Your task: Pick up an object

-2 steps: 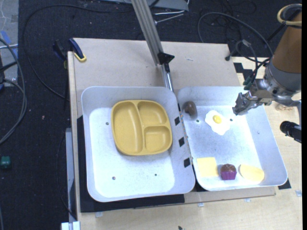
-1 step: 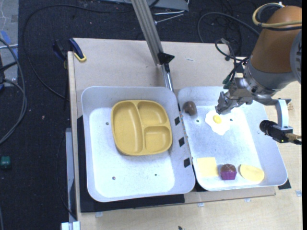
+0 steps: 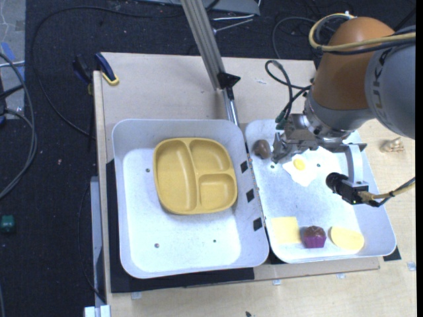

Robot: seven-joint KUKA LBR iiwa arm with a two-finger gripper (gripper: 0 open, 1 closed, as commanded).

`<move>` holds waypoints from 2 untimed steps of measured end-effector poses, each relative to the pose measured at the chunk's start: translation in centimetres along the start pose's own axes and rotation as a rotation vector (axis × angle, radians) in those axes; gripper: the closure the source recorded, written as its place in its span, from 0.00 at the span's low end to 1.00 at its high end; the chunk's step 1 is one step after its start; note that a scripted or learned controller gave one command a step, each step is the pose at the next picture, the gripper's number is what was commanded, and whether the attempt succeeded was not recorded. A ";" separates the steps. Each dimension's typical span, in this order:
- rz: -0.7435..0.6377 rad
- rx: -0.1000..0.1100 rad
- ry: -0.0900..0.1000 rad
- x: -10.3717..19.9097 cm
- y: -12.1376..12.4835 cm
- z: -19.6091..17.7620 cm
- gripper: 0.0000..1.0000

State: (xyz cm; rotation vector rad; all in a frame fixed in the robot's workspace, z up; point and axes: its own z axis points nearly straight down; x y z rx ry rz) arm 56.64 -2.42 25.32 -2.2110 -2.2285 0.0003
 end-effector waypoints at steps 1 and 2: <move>-0.001 0.001 0.001 6.3 -0.7 1.3 1.00; 0.000 0.001 0.000 12.0 -1.1 2.5 1.00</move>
